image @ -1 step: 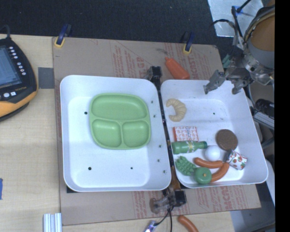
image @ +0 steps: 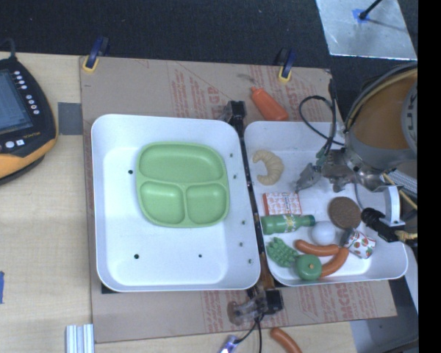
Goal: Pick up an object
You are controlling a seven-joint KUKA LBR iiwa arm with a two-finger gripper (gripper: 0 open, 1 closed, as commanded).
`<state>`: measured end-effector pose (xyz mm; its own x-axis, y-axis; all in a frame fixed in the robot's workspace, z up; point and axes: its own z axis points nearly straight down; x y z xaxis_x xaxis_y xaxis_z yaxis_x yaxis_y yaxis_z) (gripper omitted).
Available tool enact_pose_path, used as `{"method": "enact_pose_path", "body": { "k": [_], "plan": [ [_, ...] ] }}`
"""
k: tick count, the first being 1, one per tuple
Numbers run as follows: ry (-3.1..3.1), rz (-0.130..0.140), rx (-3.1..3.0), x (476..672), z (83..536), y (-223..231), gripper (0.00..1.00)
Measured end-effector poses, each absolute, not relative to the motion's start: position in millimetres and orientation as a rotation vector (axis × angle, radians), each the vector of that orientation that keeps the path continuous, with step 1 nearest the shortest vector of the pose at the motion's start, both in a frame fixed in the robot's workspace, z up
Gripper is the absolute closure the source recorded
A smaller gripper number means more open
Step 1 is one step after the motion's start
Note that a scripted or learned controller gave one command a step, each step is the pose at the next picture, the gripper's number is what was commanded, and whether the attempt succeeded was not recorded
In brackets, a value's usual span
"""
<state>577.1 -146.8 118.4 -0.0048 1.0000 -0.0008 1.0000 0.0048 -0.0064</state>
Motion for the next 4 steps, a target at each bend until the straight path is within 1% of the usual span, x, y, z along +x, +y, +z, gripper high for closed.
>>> {"method": "enact_pose_path", "body": {
  "k": [1,2,3,4],
  "plan": [
    [-2.226,0.004,-2.215,642.9,92,-133,0.00],
    [-2.225,0.000,-2.218,657.0,93,-148,0.00],
    [-2.224,0.001,-2.219,656.6,167,-195,0.00],
    [-2.225,0.001,-2.217,656.4,200,-188,0.00]
  ]
}}
